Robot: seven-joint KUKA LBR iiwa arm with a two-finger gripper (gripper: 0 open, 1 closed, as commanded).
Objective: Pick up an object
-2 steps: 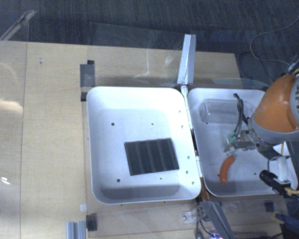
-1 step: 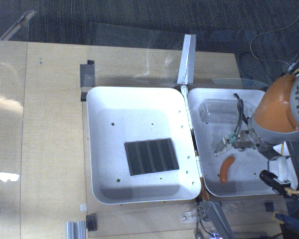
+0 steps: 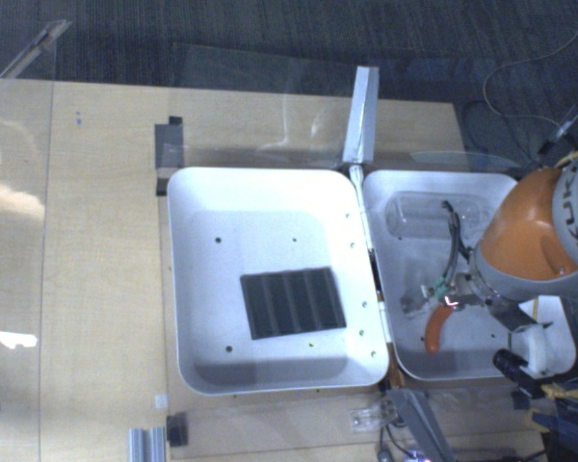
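Toward the tabletop's near right corner, the right bin (image 3: 405, 354) holds an orange carrot-like object (image 3: 433, 330) lying near its front edge. The gripper (image 3: 450, 296) hangs just above that object's upper end; whether it touches or grips it cannot be told. Farther back in this bin lies a clear plastic piece (image 3: 419, 215). The left bin (image 3: 197, 258) carries a dark ridged grate (image 3: 293, 302) on its floor. The arm (image 3: 535, 224), orange-banded, enters over the tabletop's right edge.
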